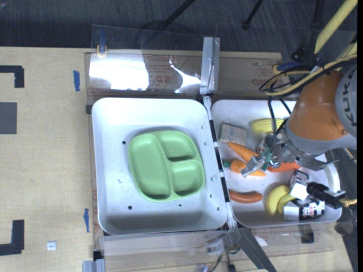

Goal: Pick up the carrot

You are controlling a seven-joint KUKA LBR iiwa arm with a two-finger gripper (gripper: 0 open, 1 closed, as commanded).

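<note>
Carrots, we count two: one (pixel 242 150) slants down-right toward the pincer (pixel 253 166), another (pixel 249 169) lies crosswise beneath it; pincer's grip we cannot tell.

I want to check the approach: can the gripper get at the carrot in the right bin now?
Probably yes: the gripper hangs right at the carrot, and nothing lies over the carrot.

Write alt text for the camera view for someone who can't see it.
The arm's pincer hangs low in the right bin over a carrot, among a banana, a sausage and other toy food. The left bin holds a green divided plate.
</note>
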